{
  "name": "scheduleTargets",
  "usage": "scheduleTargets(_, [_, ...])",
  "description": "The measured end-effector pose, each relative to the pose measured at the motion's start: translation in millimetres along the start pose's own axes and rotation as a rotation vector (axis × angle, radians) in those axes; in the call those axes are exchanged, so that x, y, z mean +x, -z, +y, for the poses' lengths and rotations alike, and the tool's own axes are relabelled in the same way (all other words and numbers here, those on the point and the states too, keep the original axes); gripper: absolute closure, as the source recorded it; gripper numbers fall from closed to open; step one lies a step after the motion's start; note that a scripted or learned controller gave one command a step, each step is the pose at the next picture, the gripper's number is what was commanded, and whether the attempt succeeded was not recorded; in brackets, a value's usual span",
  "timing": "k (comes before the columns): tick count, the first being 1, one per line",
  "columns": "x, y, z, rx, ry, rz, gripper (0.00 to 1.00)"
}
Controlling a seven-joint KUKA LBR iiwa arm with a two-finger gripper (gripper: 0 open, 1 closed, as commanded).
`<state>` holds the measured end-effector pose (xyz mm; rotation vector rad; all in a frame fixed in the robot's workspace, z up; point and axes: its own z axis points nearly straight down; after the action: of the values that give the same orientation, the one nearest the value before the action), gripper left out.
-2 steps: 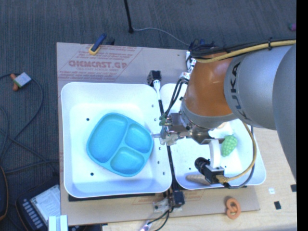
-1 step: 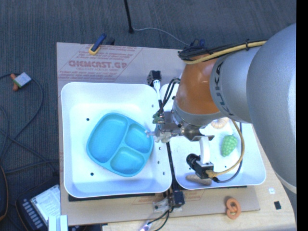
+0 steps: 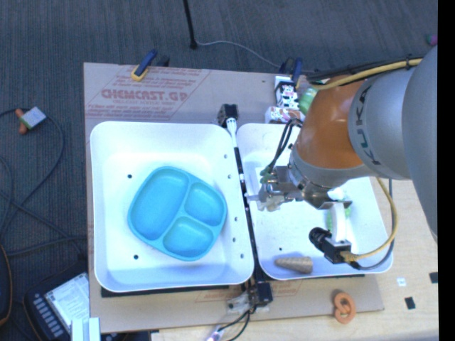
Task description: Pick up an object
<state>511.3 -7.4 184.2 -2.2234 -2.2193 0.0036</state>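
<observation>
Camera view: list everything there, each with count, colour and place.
bins: two, white, side by side on the bench
divided plate: one, blue, three compartments, lying in the left bin
cone-shaped piece: one, tan, at the right bin's near edge
looped piece: one, orange, on the bench in front of the right bin
clip: one, blue and yellow, on the board's far edge
small block: one, grey and orange, on the floor at left
arm: one, grey with an orange band, reaching from the right over the right bin
</observation>
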Motion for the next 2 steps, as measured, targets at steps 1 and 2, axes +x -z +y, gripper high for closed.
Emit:
scheduleTargets(1, [-0.3, 0.2, 88.9, -0.002, 0.002, 0.0, 1.0])
scheduleTargets(2, [-2.7, 0.2, 94.0, -0.001, 0.003, 0.0, 1.0])
